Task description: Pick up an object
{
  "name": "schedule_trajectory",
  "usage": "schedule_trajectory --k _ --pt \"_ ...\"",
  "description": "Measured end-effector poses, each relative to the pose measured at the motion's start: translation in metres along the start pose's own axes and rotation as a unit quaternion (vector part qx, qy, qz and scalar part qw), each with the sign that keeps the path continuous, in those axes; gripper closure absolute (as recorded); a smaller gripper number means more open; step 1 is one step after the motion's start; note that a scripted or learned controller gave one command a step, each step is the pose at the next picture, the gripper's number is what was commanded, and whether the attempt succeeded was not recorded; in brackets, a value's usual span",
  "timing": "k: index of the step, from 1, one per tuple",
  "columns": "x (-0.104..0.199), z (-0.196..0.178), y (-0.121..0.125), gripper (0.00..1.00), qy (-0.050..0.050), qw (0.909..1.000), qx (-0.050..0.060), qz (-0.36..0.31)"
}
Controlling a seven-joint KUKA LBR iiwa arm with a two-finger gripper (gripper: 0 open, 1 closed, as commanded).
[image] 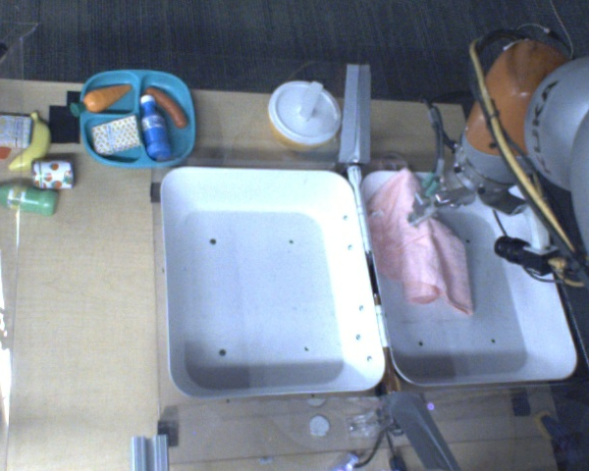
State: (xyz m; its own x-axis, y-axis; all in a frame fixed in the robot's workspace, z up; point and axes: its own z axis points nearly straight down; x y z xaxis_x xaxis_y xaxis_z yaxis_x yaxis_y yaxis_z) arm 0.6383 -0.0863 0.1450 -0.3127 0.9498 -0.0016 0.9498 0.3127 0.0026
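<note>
1. Crumpled pink cloth [419, 248] lies in the right white bin [530, 351], against its left wall.
2. Hand [430, 201] sits at the cloth's upper right edge, touching it; finger spread: can't tell.
3. Left white bin [265, 283] just beside, on the worktop [69, 302].

A single fixed camera looks down at a slant from above the bench [79, 292], taking in both white bins [265, 361] side by side, with the arm [560, 96] entering from the right.
</note>
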Motion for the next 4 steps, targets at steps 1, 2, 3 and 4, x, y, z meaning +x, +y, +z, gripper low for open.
schedule_trajectory --k 1,2,3,4 --pt "-0.003 0.048 -0.009 1.00 0.000 0.9991 0.000 0.042" --pt "0.025 -0.041 0.021 1.00 0.000 0.9982 -0.001 0.060" --pt "0.024 -0.041 0.021 0.00 0.000 0.9982 -0.001 0.060" --pt "-0.017 0.055 0.021 0.00 -0.002 1.0000 -0.005 0.004"
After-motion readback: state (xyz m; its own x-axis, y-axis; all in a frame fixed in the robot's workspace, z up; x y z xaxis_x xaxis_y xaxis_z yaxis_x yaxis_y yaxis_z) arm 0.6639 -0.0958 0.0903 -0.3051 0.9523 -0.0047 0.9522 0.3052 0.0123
